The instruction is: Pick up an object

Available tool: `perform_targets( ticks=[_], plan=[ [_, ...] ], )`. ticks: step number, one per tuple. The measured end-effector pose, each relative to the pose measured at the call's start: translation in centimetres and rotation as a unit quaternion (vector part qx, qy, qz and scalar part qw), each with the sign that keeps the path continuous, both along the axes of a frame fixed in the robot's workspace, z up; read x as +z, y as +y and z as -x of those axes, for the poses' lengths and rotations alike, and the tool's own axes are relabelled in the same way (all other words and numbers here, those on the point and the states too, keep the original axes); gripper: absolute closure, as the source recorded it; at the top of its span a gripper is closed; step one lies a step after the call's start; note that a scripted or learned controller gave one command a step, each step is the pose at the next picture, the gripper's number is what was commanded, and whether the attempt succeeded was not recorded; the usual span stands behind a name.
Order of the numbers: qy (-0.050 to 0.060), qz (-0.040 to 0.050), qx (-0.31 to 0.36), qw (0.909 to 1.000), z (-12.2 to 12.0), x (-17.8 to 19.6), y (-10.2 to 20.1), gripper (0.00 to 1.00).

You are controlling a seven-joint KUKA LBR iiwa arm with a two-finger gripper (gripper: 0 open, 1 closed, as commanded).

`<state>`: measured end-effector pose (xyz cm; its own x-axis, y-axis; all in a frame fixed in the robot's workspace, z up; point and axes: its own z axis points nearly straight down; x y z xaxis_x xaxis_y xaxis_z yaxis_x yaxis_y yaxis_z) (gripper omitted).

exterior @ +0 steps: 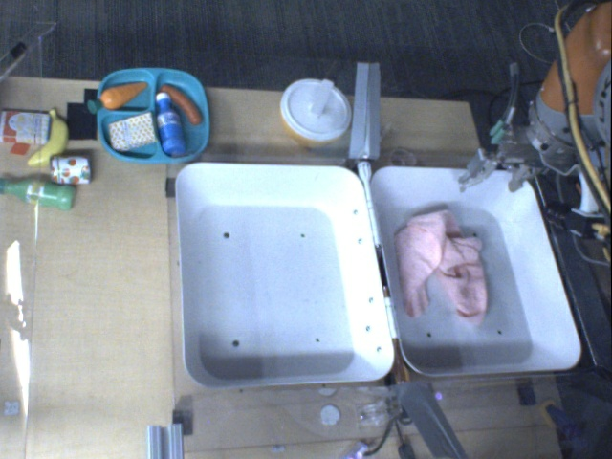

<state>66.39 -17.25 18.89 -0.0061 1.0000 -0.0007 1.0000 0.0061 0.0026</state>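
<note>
A crumpled pink cloth [442, 262] lies in the middle of the right bin [535, 285]. My gripper [494, 174] hangs over that bin's far right corner, above and to the right of the cloth and apart from it. Its two fingers [473, 173] are spread, so it is open with nothing between them. The grey arm with its orange band [574, 55] comes in from the upper right.
The left bin [277, 275] sits beside the right one. Behind the bins stand a white lidded cup [316, 111] and a metal post [364, 113]. At the far left are a blue tray of toy food [153, 115], a banana [52, 140], a small can [71, 169] and a green bottle [38, 193].
</note>
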Motion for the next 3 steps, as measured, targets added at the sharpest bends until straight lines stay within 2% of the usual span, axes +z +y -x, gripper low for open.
perform_targets(
  ticks=[1,2,3],
  plan=[
    [-0.002,0.0007,0.027,0.9996,1.9,-9.2,-0.5,0.00],
    [-0.004,0.0009,0.067,0.9977,6.1,-10.0,2.7,0.00],
    [-0.009,0.0025,0.068,0.9976,5.7,-8.7,2.7,1.00]
  ],
)
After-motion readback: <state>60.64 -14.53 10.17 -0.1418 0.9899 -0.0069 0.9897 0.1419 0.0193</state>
